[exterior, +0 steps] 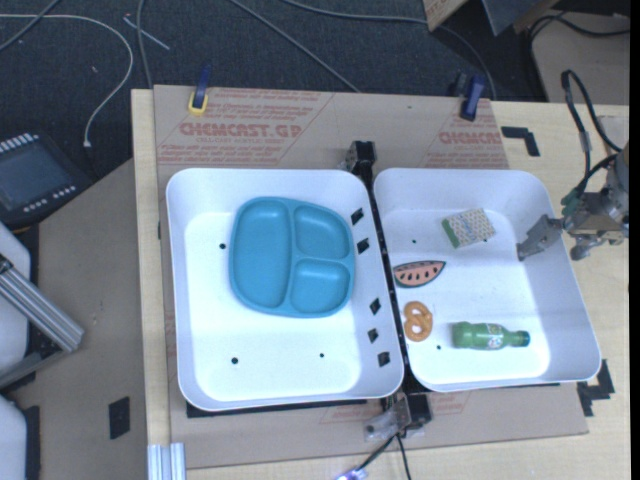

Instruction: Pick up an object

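The right bin (560, 298) holds several small objects. A green bottle (490, 337) lies on its side near the front, with a brown pretzel (417, 321) to its left. A watermelon slice (418, 272) rests by the bin's left wall, and a green and grey speckled block (468, 227) lies farther back. My gripper (558, 240) hovers over the bin's right rim, to the right of the block. Its fingers (533, 240) are spread open with nothing between them.
A blue divided plate (293, 256) lies in the left bin (200, 348). Black clips line the divider between the two bins (372, 268). Cables run across the dark floor behind the bench, and a blue clamp (471, 96) sits at the back edge.
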`<state>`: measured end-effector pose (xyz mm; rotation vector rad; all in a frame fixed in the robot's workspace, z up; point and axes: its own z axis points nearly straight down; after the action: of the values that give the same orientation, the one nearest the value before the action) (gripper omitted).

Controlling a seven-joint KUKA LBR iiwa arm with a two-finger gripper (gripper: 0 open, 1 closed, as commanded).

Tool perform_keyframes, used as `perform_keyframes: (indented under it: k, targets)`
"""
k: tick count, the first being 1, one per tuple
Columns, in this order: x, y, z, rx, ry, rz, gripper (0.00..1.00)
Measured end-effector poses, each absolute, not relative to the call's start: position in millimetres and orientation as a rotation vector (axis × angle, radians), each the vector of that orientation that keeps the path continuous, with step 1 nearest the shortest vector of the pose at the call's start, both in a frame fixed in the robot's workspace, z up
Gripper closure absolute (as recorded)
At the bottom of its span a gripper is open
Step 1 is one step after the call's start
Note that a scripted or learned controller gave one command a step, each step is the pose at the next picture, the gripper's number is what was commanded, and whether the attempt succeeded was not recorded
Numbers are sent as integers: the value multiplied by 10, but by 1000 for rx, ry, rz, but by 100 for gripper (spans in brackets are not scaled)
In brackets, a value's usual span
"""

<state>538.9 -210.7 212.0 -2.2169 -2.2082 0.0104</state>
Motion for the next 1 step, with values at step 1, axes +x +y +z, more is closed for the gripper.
perform_keyframes:
  k: [1]
  targets:
    - [5420,-2102,2192,-2221,-2221,0,0]
